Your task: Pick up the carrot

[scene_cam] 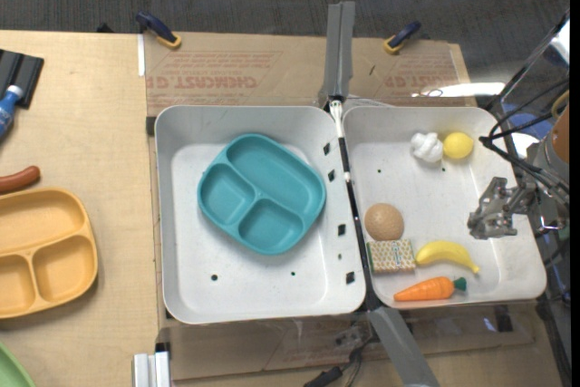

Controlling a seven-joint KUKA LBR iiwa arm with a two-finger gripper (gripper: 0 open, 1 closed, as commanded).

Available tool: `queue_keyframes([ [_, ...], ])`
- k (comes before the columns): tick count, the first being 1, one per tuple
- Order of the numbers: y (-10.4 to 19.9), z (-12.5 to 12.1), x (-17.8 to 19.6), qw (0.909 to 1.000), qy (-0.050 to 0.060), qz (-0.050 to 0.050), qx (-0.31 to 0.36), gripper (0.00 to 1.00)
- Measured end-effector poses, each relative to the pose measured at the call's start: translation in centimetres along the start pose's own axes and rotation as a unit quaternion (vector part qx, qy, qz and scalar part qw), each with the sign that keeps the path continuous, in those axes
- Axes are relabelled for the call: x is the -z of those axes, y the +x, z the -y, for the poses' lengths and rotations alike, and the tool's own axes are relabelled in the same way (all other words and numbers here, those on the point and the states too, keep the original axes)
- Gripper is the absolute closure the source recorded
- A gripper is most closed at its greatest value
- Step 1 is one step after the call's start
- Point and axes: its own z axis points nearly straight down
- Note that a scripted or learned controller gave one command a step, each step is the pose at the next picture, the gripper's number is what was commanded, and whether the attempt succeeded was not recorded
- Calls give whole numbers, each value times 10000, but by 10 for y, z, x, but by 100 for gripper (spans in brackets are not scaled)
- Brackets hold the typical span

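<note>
The small orange plastic carrot with a green stub (426, 289) is seen lying flat at the near edge of the right white bin (517, 285), just below the yellow toy banana (446, 255). It is judged light, rigid and somewhat slippery, best gripped across its thicker middle. The end effector (492, 217) is held near the bin's right edge, well apart from the carrot; its opening cannot be told.

pale wooden tabletop (82, 95). two shallow white bins side by side, left bin (172, 222) and right bin (517, 285), resting on brown cardboard (245, 72) held by two clamps (159, 30). at left, an orange divided tray (41, 254), a sausage-like piece (18, 179) just above it, a dark item (14, 86) near the corner.
</note>
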Motion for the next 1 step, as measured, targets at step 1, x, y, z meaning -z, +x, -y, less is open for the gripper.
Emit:
queue_keyframes([
  [1,-6,51,113,10000,5,5,-86,100],
])
